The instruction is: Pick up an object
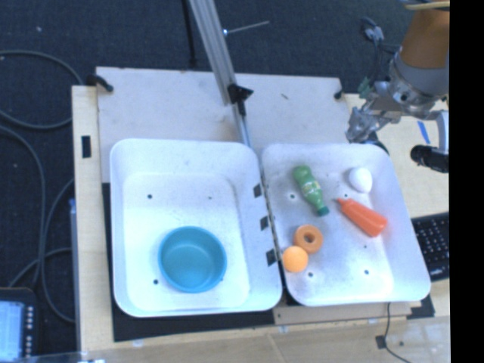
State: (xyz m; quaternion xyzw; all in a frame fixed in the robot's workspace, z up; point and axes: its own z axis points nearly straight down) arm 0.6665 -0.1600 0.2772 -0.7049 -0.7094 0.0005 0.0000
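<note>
- Your gripper (361, 131) hangs over the far rim of the right bin (401, 278), near the white egg (360, 178). I cannot tell whether the jaws are wide or narrow, and nothing shows between them.
- Any item in the right bin would serve the task. The white egg lies nearest the gripper, in the far right part of that bin.
- Judging by looks, these are small toy foods: light, stiff and probably smooth. The egg is round and may roll or squirt out; close across its widest middle.
- The orange carrot (363, 215) lies just beside the egg, slanted. Its taper suggests you take it across the thicker part, jaws square to its length.
- The green bottle (310, 189) lies on its side near the bin's middle; grip it across the body, not the narrow neck.
- The orange ring (308, 238) and the orange ball (295, 259) sit close together near the left wall, which leaves the jaws little room.
- The left bin (136, 165) holds a blue bowl (192, 259), upright, in its near part. It looks light, and its thin rim would be your hold.
</note>
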